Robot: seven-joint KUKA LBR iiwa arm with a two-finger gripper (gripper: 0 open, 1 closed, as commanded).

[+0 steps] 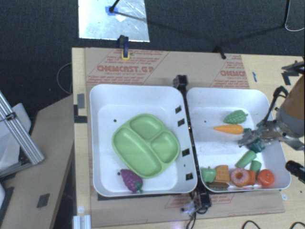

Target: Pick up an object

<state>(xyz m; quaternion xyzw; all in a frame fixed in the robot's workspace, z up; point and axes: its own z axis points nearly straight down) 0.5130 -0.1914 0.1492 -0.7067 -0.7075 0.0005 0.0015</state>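
Cucumber [246, 158], small green toy, lies tilted in the right bin [228, 95] near its right wall, just above the row of toys along the bottom edge. Likely hollow plastic: light, stiff, smooth, apt to roll; best taken across its narrow middle. Carrot [228, 129] and leafy green [236, 116] sit further up. Gripper [253, 140] low over the right wall, just above the cucumber, arm [291, 113] entering from the right. Grip state: cannot tell.

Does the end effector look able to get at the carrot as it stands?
Probably yes. The carrot lies alone on bare floor of the right bin, apart from the green leafy piece; the end effector hovers just right of it.
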